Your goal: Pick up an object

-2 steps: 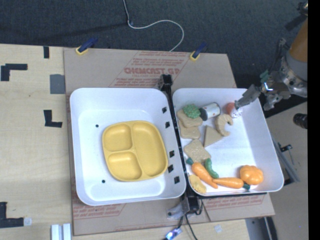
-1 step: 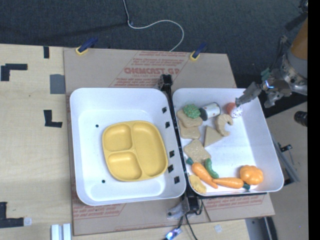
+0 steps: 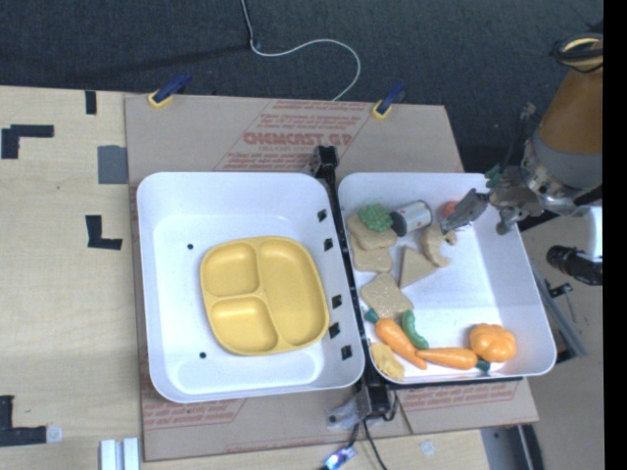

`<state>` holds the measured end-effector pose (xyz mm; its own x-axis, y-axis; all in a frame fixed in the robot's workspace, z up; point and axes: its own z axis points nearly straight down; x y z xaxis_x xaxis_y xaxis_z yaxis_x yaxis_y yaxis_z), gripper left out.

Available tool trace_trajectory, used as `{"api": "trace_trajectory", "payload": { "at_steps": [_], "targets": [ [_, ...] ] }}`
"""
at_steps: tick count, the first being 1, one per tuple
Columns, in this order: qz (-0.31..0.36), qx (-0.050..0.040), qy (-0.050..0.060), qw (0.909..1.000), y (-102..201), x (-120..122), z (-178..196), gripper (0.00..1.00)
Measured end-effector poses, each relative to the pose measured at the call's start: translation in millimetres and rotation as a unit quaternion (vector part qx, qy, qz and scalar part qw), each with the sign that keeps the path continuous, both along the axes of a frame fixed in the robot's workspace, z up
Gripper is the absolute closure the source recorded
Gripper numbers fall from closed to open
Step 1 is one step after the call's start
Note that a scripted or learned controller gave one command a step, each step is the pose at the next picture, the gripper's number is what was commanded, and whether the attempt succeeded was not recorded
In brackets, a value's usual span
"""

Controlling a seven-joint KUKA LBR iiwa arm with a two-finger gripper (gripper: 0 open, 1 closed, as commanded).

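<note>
Dark carpet lies behind the pale wooden surface (image 3: 59, 262), which carries a cardboard sheet and two shallow white plastic bins side by side. The left bin (image 3: 167, 262) holds a yellow three-compartment plate (image 3: 263, 294). The right bin (image 3: 514, 282) holds the candidates: a green broccoli-shaped toy (image 3: 375, 217), a small grey metal can lying on its side (image 3: 412, 215), several tan bread-shaped pieces (image 3: 384, 297), two orange toy carrots (image 3: 431, 352) and a small orange pumpkin-shaped toy (image 3: 492, 342).

Your grey pincer (image 3: 460, 213) sits low over the far right part of the right bin, just beside the can and a tan wedge (image 3: 434, 251). Whether it is released or clenched, you cannot tell; nothing is seen between its fingers.

Judgement: approach step, grasp not yet made. Your next move calls for centring over one item, likely the can or the wedge, then descending and closing.
</note>
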<state>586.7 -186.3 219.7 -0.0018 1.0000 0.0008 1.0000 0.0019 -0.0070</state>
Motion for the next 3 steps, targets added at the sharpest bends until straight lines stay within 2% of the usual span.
{"api": "trace_trajectory", "payload": {
  "at_steps": [1, 2, 3],
  "targets": [
    [0.0, -0.0005, -0.001, 1.0, -1, 2, -44, 0.0],
    [0.0, 0.0, 0.0, 1.0, 2, -9, -96, 0.0],
    [0.0, 0.0005, -0.006, 1.0, 3, -6, -132, 0.0]
  ]
}}
